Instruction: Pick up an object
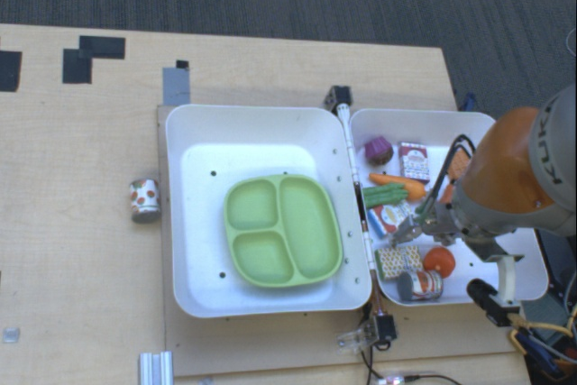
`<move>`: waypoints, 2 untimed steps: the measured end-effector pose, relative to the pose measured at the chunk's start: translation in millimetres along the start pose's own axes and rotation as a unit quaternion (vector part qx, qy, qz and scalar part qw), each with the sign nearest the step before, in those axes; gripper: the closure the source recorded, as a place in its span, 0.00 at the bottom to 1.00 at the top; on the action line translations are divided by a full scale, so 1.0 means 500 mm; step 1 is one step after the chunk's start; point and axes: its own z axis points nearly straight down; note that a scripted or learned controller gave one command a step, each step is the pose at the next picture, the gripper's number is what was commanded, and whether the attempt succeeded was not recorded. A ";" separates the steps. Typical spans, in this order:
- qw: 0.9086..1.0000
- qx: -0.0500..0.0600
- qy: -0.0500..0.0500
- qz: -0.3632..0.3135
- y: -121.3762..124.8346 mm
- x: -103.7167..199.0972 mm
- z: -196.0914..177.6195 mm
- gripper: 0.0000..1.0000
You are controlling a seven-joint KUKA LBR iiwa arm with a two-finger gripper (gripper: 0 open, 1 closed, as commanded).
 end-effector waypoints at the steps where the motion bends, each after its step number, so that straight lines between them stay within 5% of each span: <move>1: 1.000 -0.002 0.000 -0.001 0.003 0.001 -0.021 1.00; 2: 1.000 -0.002 0.000 -0.001 0.003 0.001 -0.021 0.00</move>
